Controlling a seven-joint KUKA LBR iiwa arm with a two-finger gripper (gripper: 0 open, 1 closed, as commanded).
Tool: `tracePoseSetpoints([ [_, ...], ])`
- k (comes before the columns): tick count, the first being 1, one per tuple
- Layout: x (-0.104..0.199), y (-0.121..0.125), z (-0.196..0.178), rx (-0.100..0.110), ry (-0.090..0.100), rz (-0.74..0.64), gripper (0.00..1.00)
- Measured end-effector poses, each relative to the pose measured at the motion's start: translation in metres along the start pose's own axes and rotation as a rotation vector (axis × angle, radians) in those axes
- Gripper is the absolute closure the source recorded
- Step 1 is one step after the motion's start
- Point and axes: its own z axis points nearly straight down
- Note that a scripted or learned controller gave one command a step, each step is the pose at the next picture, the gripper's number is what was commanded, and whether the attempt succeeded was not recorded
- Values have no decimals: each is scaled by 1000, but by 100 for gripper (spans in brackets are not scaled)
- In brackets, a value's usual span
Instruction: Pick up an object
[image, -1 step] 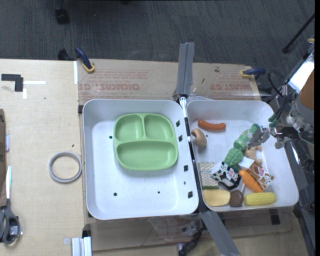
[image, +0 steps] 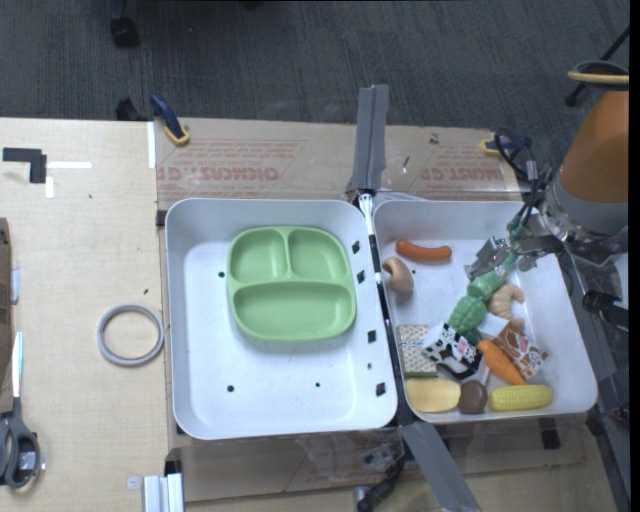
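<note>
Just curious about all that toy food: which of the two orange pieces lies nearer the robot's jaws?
The hot dog, alone by the bin's far wall, level with the gripper. The carrot lies farther, in the pile beside the corn cob.

The end effector (image: 497, 258) looks like bare metal, silvery and faintly shiny. Below it the green broccoli toy (image: 470, 308) is bumpy, matt plastic; left of it the sausage toy (image: 424, 252) is smooth, glossy plastic. Further below, the corn cob toy (image: 520, 397) looks ribbed and slightly shiny. Both white bins (image: 190, 330) have smooth plastic walls with a soft sheen. Far to the left, the green divided plate (image: 292, 283) is smooth, matt plastic. The bench (image: 70, 250) is pale wood, matt, and the brown sheet (image: 260, 165) behind the bins looks like printed cardboard.
</note>
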Motion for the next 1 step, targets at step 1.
tracePoseSetpoints([
  [1,38,9,-14,1,0,179,0],
])
